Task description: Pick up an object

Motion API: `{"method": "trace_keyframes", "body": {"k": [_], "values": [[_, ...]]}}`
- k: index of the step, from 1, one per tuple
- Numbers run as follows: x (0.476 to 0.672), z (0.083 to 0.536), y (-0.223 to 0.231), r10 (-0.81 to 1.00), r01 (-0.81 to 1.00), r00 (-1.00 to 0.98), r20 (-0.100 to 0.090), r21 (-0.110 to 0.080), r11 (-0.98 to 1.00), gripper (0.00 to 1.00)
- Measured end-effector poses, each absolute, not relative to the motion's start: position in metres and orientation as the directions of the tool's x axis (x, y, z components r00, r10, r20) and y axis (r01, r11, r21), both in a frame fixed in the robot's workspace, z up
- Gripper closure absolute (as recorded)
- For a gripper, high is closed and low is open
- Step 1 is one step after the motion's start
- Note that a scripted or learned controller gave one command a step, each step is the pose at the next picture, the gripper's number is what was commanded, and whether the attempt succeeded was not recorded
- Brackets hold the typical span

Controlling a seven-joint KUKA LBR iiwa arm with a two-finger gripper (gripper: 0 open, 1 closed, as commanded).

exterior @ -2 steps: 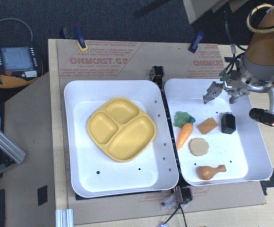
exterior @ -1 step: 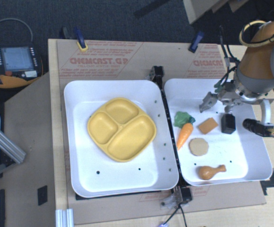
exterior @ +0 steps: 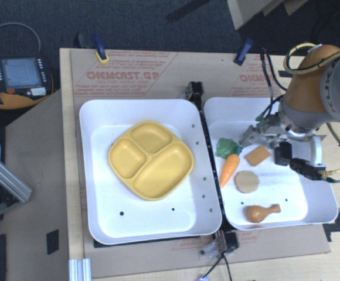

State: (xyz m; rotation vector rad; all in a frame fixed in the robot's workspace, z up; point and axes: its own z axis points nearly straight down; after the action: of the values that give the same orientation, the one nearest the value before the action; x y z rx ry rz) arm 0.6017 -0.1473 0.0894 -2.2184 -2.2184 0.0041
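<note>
Right bin (exterior: pixel 322 206): an orange carrot (exterior: pixel 228 168) with green top, a tan block (exterior: pixel 257 155), a pale round piece (exterior: pixel 247 181) and a drumstick (exterior: pixel 262 212). The gripper (exterior: pixel 262 134) hovers just above the block; its opening can't be made out. Left bin (exterior: pixel 94 157) carries a yellow divided plate (exterior: pixel 151 160).

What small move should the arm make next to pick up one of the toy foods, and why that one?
Probably a short descent onto the orange block. The gripper hovers in the right bin, just above that block in the view, nearer than the carrot, round cracker or drumstick, and nothing shows in its grasp yet.
</note>
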Motion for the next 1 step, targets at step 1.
{"method": "trace_keyframes", "body": {"k": [1], "values": [[0.6029, 0.1026, -0.1477, 1.000, 1.000, 0.000, -0.001, 0.000, 0.000, 1.00]]}}
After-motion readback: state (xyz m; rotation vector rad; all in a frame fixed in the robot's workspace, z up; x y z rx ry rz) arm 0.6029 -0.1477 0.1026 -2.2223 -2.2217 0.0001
